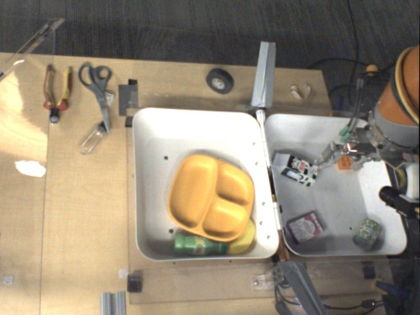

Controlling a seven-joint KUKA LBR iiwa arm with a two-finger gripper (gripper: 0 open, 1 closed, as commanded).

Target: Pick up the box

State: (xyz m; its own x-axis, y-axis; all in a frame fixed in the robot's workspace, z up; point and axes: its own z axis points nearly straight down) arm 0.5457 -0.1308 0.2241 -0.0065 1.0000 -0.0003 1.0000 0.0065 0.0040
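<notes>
Step in hand, by judgement: the approach, with nothing lifted yet.

Likeliest target: a small pink-and-purple cardboard box [305,227], flat on the floor of the right-hand shallow white bin [394,249], toward its front-left corner and just clear of the walls. Also in that bin: a black-and-white printed packet [300,169] at the back left, lying askew, and a small green can [367,233] at the front right, apart from the box. Worth checking the choice between packet and pink carton before committing. Judged the squarer and more box-like of the two: the pink one.

Grey arm with the orange band [408,87] reaching in at the back right of that bin. Jaws poised over the bin's back half, near the packet and well apart from the pink box. Cannot tell whether apart or together, being too small and tangled among cables and fittings. Nothing visibly clamped between them.

To do it well:
- Travel high across to a spot straight above the box's middle, passing clear of the packet.
- Turn the wrist to span the box's shorter side, square to its edges.
- Spread the jaws wide before descending, not during.
- Come down straight and slowly, almost to the bin floor, since so low a box offers little side face to grip.
- Close gently on the two side faces, then lift straight up without dragging toward the near wall or the can.

No call to go near the left-hand bin with its yellow divided plastic tray [211,195].
</notes>
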